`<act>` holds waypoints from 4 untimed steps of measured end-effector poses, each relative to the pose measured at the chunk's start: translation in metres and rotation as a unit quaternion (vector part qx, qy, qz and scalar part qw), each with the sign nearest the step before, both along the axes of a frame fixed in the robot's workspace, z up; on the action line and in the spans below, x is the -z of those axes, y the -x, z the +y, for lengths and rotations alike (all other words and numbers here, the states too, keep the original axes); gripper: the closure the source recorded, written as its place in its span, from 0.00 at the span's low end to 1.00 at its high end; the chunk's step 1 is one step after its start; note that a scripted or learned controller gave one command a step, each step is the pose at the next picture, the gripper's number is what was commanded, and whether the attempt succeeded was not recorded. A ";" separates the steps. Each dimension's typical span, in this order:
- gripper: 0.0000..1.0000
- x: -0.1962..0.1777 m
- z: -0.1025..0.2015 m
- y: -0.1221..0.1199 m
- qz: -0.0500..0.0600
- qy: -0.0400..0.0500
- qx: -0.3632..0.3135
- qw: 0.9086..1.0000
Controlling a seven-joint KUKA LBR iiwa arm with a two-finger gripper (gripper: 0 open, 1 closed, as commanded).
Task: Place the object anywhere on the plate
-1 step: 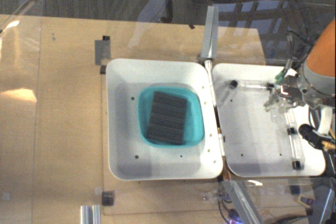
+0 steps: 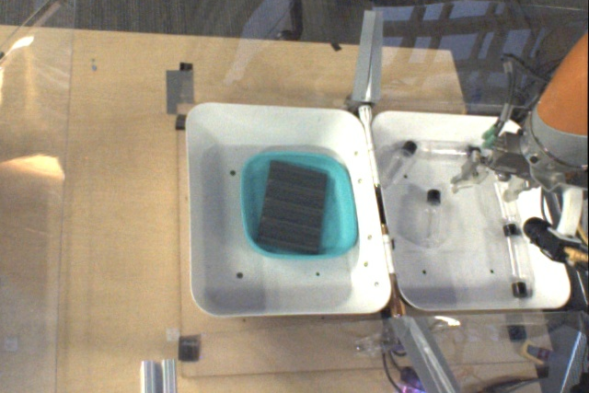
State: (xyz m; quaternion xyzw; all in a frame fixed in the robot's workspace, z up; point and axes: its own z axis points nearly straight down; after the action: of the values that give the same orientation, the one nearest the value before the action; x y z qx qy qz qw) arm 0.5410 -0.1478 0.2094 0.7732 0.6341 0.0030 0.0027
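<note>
Arm point(image 2: 561, 106) over right bin point(image 2: 479, 290); gripper point(image 2: 471, 168) seemingly low.

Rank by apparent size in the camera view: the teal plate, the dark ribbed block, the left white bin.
1. Left white bin, largest.
2. Teal plate, inside that bin.
3. Dark ribbed block, lying on the plate, smallest.

The plate point(image 2: 342, 198) is showing a bright teal. The object point(image 2: 293, 207) lying on it is looking dark charcoal grey, ribbed with darker crosswise grooves. Both bins, the left bin point(image 2: 213, 225) and the right bin point(image 2: 460, 276), are showing plain white with a few small black dots. The table point(image 2: 101, 235) is glowing pale tan. The arm point(image 2: 566, 101) is showing orange above grey.
</note>
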 end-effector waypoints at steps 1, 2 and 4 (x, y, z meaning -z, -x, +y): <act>0.00 -0.142 -0.028 -0.008 -0.002 0.002 0.037 0.999; 0.00 -0.228 -0.045 0.007 -0.003 0.001 0.132 0.991; 0.00 -0.226 -0.052 0.052 -0.001 0.000 0.271 0.963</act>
State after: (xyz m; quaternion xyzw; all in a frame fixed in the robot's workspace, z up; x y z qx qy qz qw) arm 0.4892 -0.1994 0.4358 0.9161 0.4009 0.0027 0.0042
